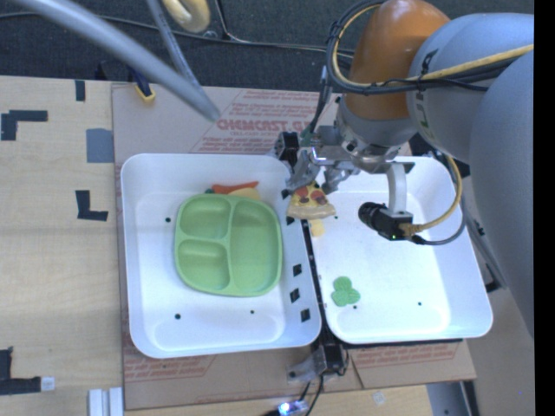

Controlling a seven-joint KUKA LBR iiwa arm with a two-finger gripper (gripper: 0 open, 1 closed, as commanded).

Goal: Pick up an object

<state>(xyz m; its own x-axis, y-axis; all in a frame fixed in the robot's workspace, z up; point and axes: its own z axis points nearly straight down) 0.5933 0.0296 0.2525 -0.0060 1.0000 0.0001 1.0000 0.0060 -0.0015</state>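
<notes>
The pizza slice (310, 203) hangs pinched in my claw (310, 187), just above the wall between the bins. It looks light, stiff and slick; I grip its crust edge. Left below lies the tray (229, 243).

Glossy green plastic tray (229, 243)

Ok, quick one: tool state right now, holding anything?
Tool: shut on the pizza slice toy, held over the divide between the two bins.
</notes>
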